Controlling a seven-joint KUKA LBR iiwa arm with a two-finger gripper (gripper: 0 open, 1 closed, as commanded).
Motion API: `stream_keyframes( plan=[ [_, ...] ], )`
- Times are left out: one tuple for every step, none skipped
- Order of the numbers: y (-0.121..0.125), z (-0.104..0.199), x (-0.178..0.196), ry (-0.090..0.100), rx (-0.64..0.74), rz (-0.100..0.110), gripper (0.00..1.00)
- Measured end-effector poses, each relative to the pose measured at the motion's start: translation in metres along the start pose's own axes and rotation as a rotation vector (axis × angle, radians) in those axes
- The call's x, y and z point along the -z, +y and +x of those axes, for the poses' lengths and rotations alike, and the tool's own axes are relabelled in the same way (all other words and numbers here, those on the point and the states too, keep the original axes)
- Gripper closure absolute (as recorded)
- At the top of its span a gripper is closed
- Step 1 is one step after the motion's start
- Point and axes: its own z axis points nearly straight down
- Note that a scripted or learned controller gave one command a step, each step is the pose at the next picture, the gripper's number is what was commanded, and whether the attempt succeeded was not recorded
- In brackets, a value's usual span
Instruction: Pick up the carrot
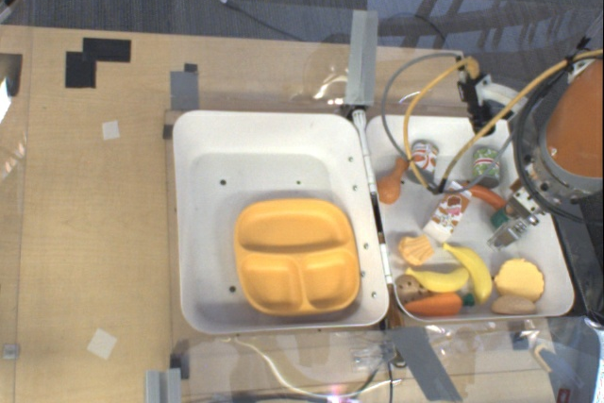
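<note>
The carrot point(434, 304), orange with a small green end, lies along the front wall of the right bin point(564, 283), just below the bananas point(462, 274). My gripper point(508, 228) hangs over the right side of that bin, up and to the right of the carrot and well apart from it. A short orange-red piece point(488, 196) lies just above and to the left of the gripper. I see nothing held in the gripper.
The right bin also holds a small white bottle point(448, 212), two little cans point(425, 156), an orange drumstick-like piece point(391, 183), a yellow round fruit point(520, 279) and a tan lump point(514, 304). A yellow divided plate point(296, 255) sits in the left bin point(203, 203). Cables point(444, 61) loop over the right bin's back.
</note>
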Motion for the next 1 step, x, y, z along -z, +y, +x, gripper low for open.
stream_keyframes(
  plan=[
    [0.0377, 0.0528, -0.0933, -0.007, 0.277, -0.005, 1.00]
  ],
)
